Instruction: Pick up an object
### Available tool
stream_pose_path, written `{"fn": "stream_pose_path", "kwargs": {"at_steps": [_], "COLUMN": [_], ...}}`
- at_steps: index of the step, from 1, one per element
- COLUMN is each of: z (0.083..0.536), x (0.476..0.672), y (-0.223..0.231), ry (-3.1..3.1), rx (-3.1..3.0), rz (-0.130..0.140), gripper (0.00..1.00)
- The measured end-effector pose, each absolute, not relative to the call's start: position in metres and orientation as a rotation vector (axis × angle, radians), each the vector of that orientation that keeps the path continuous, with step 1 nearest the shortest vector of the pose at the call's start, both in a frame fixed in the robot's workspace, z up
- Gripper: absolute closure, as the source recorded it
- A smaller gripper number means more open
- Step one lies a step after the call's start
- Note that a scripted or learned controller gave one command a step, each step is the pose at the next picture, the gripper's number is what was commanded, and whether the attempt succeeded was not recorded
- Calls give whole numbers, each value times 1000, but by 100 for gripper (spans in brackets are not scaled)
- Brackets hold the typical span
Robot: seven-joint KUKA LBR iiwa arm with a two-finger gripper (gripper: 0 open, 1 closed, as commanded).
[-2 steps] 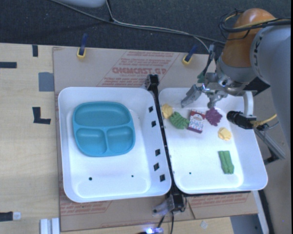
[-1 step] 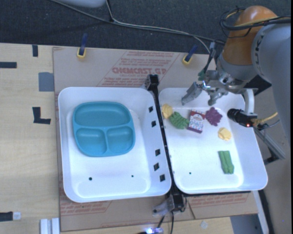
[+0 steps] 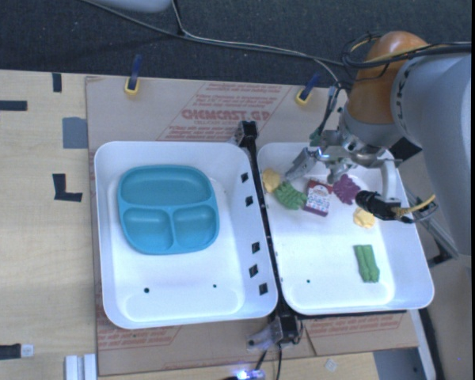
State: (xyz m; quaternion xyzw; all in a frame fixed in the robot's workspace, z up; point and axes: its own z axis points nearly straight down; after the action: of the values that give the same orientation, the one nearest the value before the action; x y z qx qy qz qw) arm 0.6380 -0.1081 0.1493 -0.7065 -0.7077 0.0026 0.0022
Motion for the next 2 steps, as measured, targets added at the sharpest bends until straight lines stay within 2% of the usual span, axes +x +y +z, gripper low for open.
{"fn": "stream_pose_path", "kwargs": {"at_steps": [1, 2], "z": [93, 89], "x": [642, 645], "y": [-108, -109], "ry": [-2227, -2230], "rx": [-2223, -2224], "rz": [0, -2], "gripper": [0, 0]}}
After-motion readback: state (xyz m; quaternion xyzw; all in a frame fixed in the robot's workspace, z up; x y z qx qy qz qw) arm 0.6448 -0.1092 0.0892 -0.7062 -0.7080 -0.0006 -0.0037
